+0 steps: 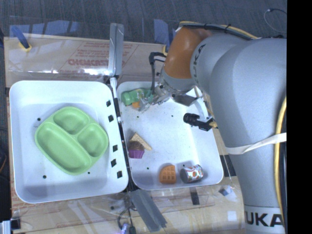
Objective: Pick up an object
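My gripper point(147, 100) is low in the far left corner of the right bin point(187, 145), reaching in under the orange-banded wrist. Its tip is right against a green object point(129, 97) lying in that corner, with a small orange piece point(136, 105) beside it. The view does not show whether either thing sits inside the gripper. Further forward by the bin's left wall lie a tan wedge point(139, 142) and a purple cup-shaped item point(136, 153). An orange waffle point(168, 174) and a small can point(192, 173) rest near the front edge.
The left bin point(24, 179) holds a light green divided plate point(71, 139). The grey arm body covers the right side of the bench and overhangs the right bin's far right edge. The divider between the bins runs close to the gripper's left.
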`<act>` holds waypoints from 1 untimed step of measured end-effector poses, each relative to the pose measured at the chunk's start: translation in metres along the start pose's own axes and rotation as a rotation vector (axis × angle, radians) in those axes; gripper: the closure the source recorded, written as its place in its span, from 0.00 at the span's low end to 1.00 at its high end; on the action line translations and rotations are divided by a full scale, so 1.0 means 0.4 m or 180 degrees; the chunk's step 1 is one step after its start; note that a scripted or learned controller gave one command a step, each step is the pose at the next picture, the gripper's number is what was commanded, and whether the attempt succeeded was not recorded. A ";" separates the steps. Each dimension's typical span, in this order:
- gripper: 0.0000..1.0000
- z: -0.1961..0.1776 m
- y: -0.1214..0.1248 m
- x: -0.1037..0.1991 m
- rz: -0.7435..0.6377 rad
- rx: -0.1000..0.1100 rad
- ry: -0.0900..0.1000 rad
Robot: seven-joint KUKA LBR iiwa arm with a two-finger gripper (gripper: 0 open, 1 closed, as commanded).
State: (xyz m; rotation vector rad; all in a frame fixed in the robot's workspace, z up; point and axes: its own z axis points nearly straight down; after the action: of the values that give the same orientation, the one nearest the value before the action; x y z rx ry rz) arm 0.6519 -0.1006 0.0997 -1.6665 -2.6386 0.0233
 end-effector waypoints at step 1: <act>0.00 0.015 -0.012 0.010 0.0001 0.0074 0.0058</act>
State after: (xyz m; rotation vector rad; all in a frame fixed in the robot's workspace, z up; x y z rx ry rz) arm 0.6456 -0.0993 0.0938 -1.6519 -2.6147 0.0386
